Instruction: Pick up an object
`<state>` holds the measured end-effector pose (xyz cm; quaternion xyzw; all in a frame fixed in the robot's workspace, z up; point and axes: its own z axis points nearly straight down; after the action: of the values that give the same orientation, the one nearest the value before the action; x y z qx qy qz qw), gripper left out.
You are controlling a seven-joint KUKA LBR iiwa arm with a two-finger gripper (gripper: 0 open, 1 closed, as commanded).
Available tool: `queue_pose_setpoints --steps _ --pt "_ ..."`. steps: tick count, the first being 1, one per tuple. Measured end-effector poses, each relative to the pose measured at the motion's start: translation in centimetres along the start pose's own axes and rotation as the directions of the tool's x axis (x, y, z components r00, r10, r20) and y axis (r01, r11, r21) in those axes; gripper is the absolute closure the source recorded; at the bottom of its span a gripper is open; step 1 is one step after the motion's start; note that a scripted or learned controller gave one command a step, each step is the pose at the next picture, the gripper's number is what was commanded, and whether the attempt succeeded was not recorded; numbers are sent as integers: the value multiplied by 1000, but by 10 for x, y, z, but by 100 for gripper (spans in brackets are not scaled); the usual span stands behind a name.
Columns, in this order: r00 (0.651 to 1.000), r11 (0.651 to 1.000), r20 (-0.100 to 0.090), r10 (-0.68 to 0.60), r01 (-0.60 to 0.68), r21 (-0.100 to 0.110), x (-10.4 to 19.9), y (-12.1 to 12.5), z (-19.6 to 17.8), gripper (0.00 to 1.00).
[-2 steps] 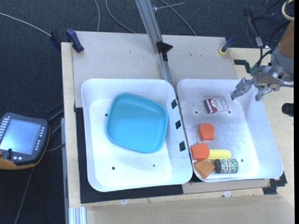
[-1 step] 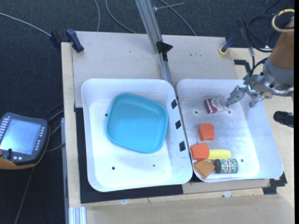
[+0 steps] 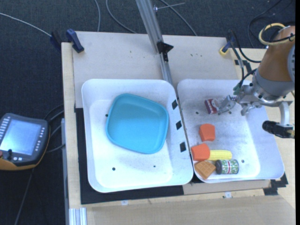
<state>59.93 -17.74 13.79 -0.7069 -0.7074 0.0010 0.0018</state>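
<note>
— Dark carpet with loose cables surrounds the bench (image 3: 117,55), and a teach pendant (image 3: 21,139) lies on the floor at nine o'clock. What sits on top?

— Two white bins side by side. The left bin (image 3: 93,172) holds a blue plate (image 3: 137,122) lying flat near its middle. The right bin (image 3: 267,158) holds the small items.

— Which ones?

— A red-and-white packet (image 3: 212,106) toward the bin's ten o'clock. An orange block (image 3: 207,132) near the centre. Toward six o'clock, a second orange block (image 3: 200,151), a yellow corn cob (image 3: 220,154), a tan waffle-like piece (image 3: 205,169) and a small dark can (image 3: 228,166) on its side, all clustered close together.

— And the arm?

— It comes in from three o'clock, orange band above the wrist. The gripper (image 3: 229,104) hangs low over the right bin's upper part, just beside the packet on its three o'clock side.

— Is it clamped on the packet?

— I cannot tell. The metal tip looks to be at or against the packet's edge, but whether anything is gripped, or how wide it stands, is too small and cluttered to read.
</note>
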Motion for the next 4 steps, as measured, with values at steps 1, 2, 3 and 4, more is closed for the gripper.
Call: queue_pose_setpoints --steps 1,2,3,4 --pt "1000 1000 1 0 0 -6 -1 1 -13 100" --pt "1000 1000 2 0 0 -10 -2 10 -74 100" --pt "1000 1000 2 0 0 -7 -2 10 -94 100" --pt "1000 1000 0 -4 4 -5 61 6 -99 100"
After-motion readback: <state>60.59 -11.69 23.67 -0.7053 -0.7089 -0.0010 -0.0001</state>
